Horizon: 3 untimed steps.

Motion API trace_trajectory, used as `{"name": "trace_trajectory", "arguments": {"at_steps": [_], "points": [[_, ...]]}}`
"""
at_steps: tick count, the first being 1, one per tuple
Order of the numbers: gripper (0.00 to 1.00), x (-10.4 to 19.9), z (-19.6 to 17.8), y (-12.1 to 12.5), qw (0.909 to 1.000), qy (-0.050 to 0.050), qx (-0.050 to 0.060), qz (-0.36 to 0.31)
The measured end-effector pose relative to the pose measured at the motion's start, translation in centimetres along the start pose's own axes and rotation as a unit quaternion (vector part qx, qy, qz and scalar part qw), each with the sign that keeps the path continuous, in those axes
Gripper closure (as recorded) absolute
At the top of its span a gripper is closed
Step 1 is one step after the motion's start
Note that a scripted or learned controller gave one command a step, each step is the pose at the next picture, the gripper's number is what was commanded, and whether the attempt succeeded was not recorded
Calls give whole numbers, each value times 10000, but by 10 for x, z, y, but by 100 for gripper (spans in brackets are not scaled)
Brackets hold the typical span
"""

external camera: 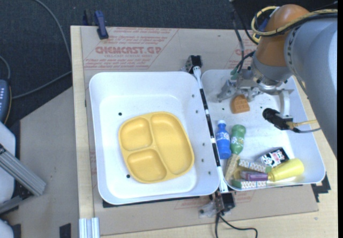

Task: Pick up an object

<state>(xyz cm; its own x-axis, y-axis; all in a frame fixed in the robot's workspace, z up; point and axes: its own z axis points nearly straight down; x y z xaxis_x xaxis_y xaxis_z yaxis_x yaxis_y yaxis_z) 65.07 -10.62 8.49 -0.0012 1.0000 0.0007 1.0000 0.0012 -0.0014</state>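
Brown lump, bread-like, lies on the floor of the right-hand bin, in its upper part, apart from the other items. Gripper sits right over the lump's upper edge, touching or just short of it, can't say which. Can't tell how far open the gripper is, and no item is visibly clamped in it. Grey arm comes in from the right, with the orange band above the wrist. Lower in the same bin, a blue bottle lies along the left wall and a green bottle touches it. A black-and-white box lies just beside a yellow bottle-shaped item, with small packs bunched at the lower left. Left-hand bin holds a yellow divided tray, three compartments, lying flat, roughly mid-bin.
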Motion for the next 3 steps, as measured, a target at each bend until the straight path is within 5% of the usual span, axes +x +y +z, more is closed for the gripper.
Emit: {"name": "trace_trajectory", "arguments": {"at_steps": [1, 2, 3], "points": [[0, 11, 0, -9, 10000, -1, 5, 2], [100, 11, -10, -9, 10000, -4, -4, 0], [0, 11, -10, -9, 10000, -4, -3, 0]]}}
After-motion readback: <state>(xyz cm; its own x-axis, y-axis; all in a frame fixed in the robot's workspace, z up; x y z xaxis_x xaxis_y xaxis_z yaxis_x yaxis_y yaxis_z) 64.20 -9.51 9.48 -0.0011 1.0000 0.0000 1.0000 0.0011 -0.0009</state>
